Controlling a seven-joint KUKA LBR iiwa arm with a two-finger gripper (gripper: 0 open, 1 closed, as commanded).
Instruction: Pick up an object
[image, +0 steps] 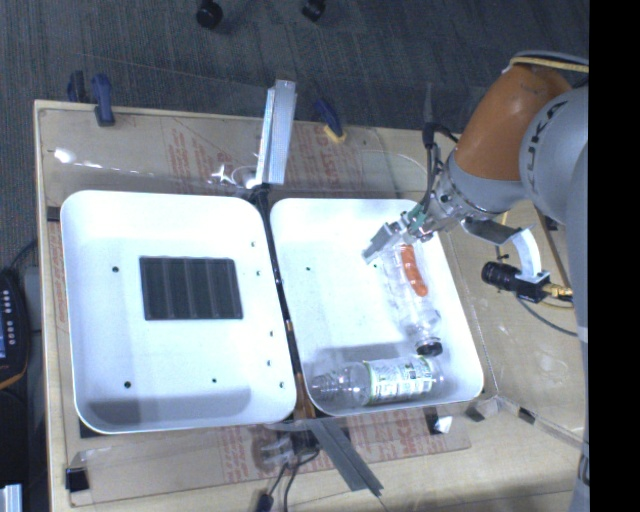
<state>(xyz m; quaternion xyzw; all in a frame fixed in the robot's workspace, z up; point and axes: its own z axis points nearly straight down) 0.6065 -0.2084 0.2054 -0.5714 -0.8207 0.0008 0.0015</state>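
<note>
Hovering gripper (408, 228) low over right bin (330, 300), far edge, above clear bottle with orange inside (412, 285). Finger state impossible to tell. Nothing lifted; pick undone.

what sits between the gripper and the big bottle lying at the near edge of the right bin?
In the camera view, a small clear bottle with an orange insert lies between the gripper and the large clear bottle.

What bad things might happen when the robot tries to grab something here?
The clear bottle with orange inside is see-through and round, so it may slip or roll away from the gripper. The labelled bottle lies tight against the right bin's near wall, leaving little room for fingers, and could be hard to grab.
</note>
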